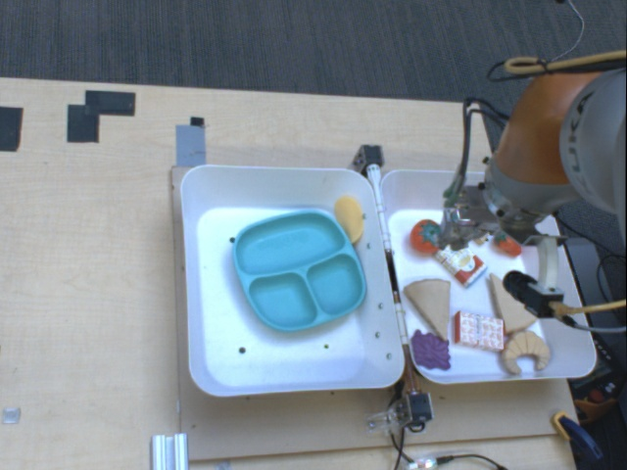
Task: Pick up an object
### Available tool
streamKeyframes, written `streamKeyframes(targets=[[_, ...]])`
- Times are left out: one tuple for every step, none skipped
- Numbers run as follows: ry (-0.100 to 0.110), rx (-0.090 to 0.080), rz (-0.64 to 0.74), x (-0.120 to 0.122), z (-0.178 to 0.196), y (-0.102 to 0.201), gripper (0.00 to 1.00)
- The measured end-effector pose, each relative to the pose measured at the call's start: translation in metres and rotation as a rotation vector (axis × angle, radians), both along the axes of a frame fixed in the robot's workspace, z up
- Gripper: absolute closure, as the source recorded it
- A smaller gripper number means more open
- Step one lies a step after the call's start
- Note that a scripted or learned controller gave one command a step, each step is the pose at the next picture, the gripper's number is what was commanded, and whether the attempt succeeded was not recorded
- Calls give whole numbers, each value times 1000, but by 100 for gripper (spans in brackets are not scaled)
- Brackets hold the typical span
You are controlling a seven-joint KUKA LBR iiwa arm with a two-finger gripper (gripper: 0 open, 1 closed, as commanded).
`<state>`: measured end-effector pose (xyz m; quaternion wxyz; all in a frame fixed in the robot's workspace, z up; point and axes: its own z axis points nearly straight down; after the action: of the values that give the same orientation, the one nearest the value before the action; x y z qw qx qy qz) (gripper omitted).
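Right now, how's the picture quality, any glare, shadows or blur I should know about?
In the camera view, light is even and soft; the left bin shows mild glare on its white floor; the blue tray casts a faint shadow; the arm looks slightly soft, and small items around the gripper are hard to resolve.

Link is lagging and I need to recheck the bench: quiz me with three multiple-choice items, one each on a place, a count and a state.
1. Where does the turquoise plastic divided plate lie?
A. left white bin
B. right white bin
C. bare bench

2. How many compartments has it?
A. two
B. three
C. five

3. How does the tan toy croissant rest?
A. between the end effector's fingers
B. on the plate
C. on the right bin's floor

Answers: 1 A, it fills the left bin's middle; 2 B, one long, two small; 3 C, lying near the front corner, apart from the end effector.
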<state>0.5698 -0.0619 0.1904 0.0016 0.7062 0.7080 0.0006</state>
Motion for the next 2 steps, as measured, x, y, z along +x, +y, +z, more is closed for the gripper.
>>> streamKeyframes(targets=[[0,1,2,0,0,1,0],[3,1,-1,-79,-61,-40,0]])
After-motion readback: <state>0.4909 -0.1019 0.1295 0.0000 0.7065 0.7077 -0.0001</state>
